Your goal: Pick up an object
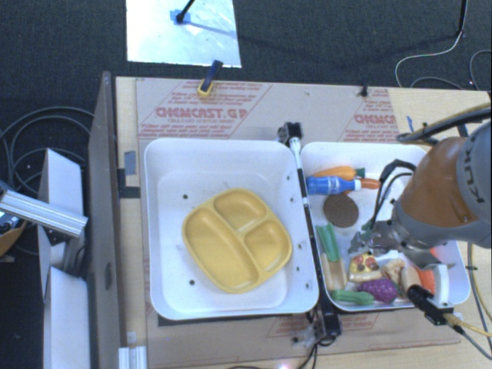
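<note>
Purple plastic grapes (380, 289) lie nearest, beside a pizza-slice toy (363, 266); my gripper (370, 242) hovers just beyond, finger state indiscernible, right white bin (314, 160).

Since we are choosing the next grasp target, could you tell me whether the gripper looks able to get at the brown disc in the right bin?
Probably yes: the brown disc lies uncovered just left of the gripper.

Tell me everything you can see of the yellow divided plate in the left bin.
The yellow divided plastic plate is oval, with three compartments: one long, two smaller. It looks glossy and holds nothing. It lies flat, right side up and turned at a slant, on the floor of the shallow white left bin, apart from its walls. Nothing else touches it.
</note>
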`<state>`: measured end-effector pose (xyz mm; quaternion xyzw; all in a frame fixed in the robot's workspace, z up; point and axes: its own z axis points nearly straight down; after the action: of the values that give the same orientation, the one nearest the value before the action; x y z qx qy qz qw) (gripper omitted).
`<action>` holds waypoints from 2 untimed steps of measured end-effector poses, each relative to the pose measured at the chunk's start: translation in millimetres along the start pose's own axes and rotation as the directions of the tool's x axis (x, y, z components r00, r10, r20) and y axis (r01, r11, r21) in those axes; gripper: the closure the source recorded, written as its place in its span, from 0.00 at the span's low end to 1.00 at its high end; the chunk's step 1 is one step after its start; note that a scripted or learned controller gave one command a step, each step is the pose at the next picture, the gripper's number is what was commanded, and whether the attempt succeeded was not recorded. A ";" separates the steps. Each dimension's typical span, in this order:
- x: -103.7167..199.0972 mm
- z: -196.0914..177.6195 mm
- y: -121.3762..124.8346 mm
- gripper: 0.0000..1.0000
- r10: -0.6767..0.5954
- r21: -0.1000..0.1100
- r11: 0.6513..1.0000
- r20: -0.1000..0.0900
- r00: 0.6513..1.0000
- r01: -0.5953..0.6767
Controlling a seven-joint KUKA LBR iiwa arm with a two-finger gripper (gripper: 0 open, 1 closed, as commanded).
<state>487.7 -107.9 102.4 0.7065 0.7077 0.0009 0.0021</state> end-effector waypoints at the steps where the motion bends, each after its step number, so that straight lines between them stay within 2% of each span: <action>1: 67.2 -87.4 65.6 1.00 -0.012 -0.010 1.000 -0.003 1.000 0.012; 2: 29.2 -81.7 42.8 1.00 0.004 0.005 1.000 0.000 1.000 -0.004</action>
<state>530.1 -78.6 184.2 0.7079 0.7063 -0.0006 0.0004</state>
